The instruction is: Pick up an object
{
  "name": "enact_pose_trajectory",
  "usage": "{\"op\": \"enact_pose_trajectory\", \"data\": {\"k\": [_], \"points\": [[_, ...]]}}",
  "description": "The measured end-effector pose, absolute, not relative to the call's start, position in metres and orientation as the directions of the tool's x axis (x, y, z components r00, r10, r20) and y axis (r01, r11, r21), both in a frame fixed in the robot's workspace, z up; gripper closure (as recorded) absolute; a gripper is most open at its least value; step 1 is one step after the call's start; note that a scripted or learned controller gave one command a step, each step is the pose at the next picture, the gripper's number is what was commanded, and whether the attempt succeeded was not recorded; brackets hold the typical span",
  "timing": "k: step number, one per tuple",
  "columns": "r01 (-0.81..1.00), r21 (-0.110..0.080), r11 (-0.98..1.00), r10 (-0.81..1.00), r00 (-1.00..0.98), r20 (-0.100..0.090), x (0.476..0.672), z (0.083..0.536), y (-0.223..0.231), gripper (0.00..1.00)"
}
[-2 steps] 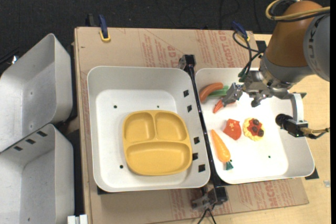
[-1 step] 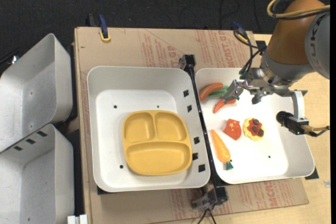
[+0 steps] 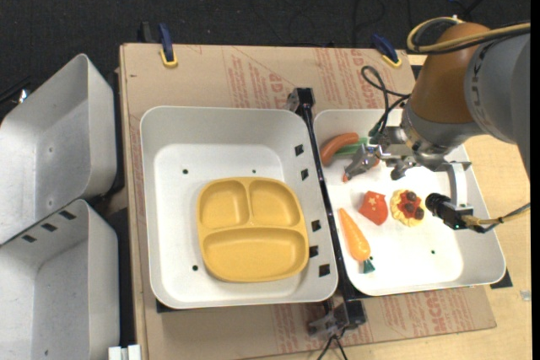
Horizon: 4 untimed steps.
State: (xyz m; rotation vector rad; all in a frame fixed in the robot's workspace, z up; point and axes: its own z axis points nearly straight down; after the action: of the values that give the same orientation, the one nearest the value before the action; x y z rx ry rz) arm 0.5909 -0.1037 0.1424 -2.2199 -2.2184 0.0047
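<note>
The right bin (image 3: 422, 270) holds several toy foods. An orange carrot (image 3: 355, 237) with a green tip lies near its left wall. A red wedge-shaped piece (image 3: 375, 207) sits beside a small yellow tart (image 3: 407, 207) topped with dark red berries. An orange and green curved piece (image 3: 338, 145) lies at the back left. My gripper (image 3: 375, 169) hangs over the back middle of this bin, just right of the curved piece and above the red wedge. It is open, its fingers spread apart with nothing between them.
The left bin (image 3: 169, 181) holds a yellow plate (image 3: 251, 228) with three compartments. A black divider (image 3: 315, 173) runs between the two bins. Two white tubs (image 3: 51, 181) stand off the bench to the left.
</note>
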Motion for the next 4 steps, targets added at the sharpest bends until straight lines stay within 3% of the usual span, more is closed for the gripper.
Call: {"op": "enact_pose_trajectory", "data": {"k": [1,2,3,4], "points": [[1.000,-0.005,-0.001,1.000,0.001,0.000,0.590,0.089,-0.103,0.00],[1.000,0.000,-0.002,1.000,0.002,0.000,0.591,0.102,-0.103,1.00],[1.000,0.005,0.002,1.000,-0.002,-0.001,0.602,0.153,-0.105,1.00],[1.000,0.006,0.003,1.000,-0.003,-0.001,0.600,0.216,-0.102,1.00]]}}
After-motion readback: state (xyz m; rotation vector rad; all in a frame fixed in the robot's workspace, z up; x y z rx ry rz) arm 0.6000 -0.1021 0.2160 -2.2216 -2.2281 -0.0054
